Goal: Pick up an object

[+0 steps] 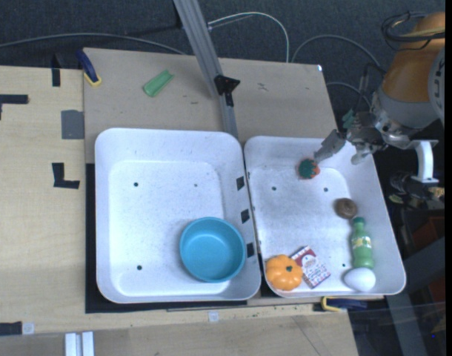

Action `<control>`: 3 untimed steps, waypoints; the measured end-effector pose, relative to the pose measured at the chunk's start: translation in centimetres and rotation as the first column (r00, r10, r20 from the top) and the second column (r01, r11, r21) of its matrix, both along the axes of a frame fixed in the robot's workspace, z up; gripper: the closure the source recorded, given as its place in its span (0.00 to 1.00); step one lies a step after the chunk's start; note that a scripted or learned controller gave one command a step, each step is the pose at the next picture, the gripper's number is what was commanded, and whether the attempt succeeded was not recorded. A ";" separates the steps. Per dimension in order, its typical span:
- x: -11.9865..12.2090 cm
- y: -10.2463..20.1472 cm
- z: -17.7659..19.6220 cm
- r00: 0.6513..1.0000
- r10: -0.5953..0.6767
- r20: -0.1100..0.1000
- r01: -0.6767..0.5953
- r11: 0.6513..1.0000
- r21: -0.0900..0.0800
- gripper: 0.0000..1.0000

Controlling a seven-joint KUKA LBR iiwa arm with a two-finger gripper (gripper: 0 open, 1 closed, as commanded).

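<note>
The right bin point(381, 221) holds several small things. A small teal and green object point(308, 170) lies near its far edge. A brown lump point(345, 208) rests by the right wall, with a green bottle point(361, 247) and a white egg point(359, 279) below it. In the near corner sit an orange pumpkin point(284, 272) and a red and white packet point(313, 266). My gripper point(337, 155) hangs over the bin's far right corner, just right of the teal object. It is open and nothing sits between its fingers.
A blue bowl point(211, 248) stands in the near right part of the left bin point(115, 199). A grey pole point(204, 43) slants across the bench behind the bins. A green block point(157, 83) lies on the bench at the back.
</note>
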State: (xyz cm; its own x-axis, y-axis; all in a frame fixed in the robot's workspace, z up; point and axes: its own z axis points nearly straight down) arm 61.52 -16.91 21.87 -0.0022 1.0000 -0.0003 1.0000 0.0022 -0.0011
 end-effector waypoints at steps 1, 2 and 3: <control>0.0 0.0 0.0 1.000 0.000 0.000 0.000 1.000 0.000 0.00; 0.2 1.0 -5.0 1.000 0.000 -0.005 0.000 1.000 0.000 0.00; 0.0 1.5 -9.5 1.000 0.000 -0.005 0.000 1.000 0.000 0.00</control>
State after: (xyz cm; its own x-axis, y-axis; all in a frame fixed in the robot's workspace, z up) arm 61.51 -15.43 12.37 -0.0021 1.0000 -0.0001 1.0000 0.0021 -0.0062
